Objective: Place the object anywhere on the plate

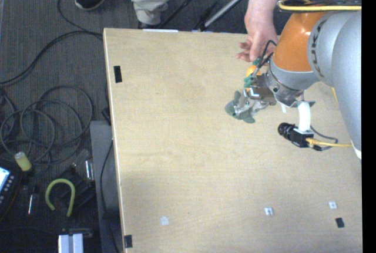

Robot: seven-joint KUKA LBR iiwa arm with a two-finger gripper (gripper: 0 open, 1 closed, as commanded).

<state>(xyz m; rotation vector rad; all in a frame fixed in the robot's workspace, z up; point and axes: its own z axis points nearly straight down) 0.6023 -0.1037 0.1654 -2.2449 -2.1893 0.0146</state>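
Nearest the camera, well below the orange band of the arm, the pale worktop carries little but a few small white markers. Closer in, just below the band and a little to its left, a black plug on a yellow cable hangs off the wrist over the board. Next comes the spot that matters: down and to the left of the band the jaws reach toward the worktop. At their tip sits a small grey-green thing, which I take to be the task's object, either resting on the board or very close over it. It lies on the side of the jaws away from the band. It is too small and blurred to give a long axis, or to say whether it is gripped, touched or merely beside the tool. Whether the jaws are released or clenched I cannot tell either. Where the plate lies I cannot tell, so the direction of any carry is open. Farther off, up and left of the band, a person's hand hovers near the wrist, close enough to be a hazard.
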